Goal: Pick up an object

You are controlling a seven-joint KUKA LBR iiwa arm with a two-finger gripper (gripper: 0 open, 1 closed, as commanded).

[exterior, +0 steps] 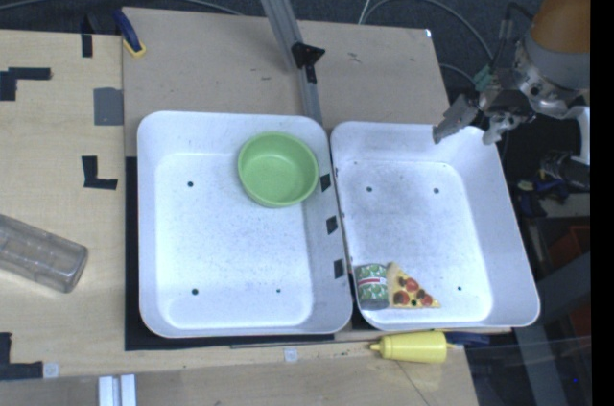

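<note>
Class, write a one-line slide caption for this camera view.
Gripper above the right bin's far corner; green bowl in left bin.

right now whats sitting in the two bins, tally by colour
green: 1, the bowl in the left bin
multicoloured: 2, a small can and a pizza slice toy in the right bin
total: 3

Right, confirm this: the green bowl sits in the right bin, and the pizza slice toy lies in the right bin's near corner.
Wrong on the bowl. The camera view shows the green bowl in the left bin, near its far right corner. The pizza slice toy does lie in the right bin, at its near corner.
</note>
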